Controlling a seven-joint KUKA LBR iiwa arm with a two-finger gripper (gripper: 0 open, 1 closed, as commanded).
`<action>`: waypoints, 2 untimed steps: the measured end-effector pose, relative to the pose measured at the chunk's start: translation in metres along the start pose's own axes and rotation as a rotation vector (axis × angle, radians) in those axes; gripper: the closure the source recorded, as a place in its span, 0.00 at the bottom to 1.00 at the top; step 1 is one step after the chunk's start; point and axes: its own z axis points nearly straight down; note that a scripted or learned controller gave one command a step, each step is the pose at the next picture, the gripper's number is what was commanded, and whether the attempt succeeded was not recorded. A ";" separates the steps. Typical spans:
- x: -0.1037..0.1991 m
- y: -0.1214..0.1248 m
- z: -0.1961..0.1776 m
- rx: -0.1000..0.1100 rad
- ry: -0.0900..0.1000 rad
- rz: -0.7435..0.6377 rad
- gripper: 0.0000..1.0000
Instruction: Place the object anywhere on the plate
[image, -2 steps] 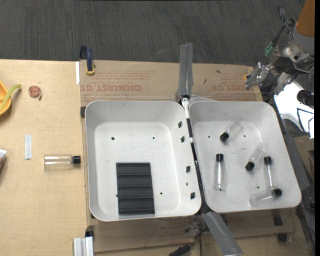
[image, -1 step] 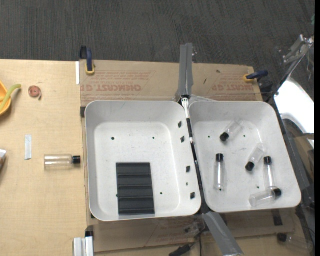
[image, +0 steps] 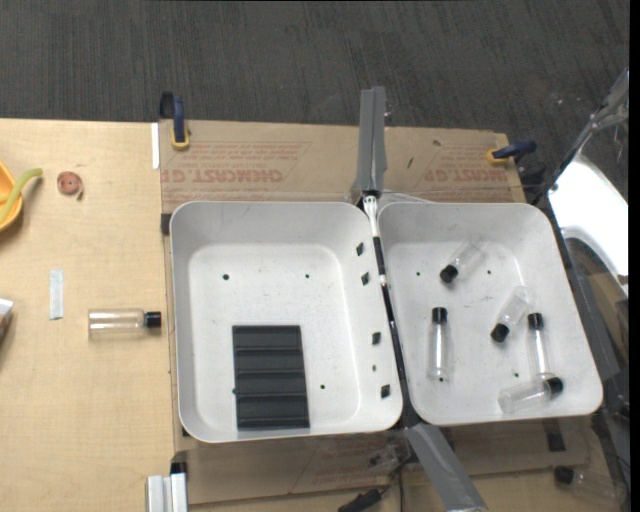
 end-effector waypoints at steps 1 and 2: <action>0.007 0.024 0.001 0.001 0.000 0.135 0.00; 0.006 0.021 0.001 0.003 0.000 0.137 0.00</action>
